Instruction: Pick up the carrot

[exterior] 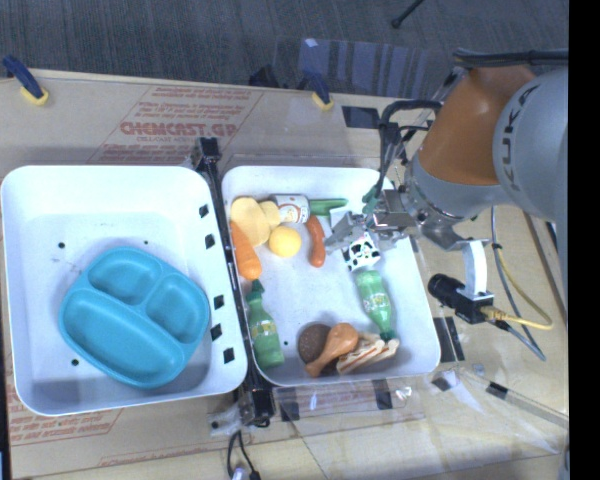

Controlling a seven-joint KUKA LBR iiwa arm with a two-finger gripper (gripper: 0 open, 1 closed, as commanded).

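Camera view: carrot (315, 241) lies at nine o'clock from the gripper (365, 226), long axis twelve-to-six; finger state can't be told.

floor (180, 13): dark grey carpet, ribbed | bench (110, 118): pale board — red print across it | clamps (25, 80): blue-yellow — on the far edge

Carrot (316, 240): small, orange, with green top; lies flat in right bin, upper middle. Tip points toward the bin's near side, green top toward the far wall. Just right of a yellow lemon.
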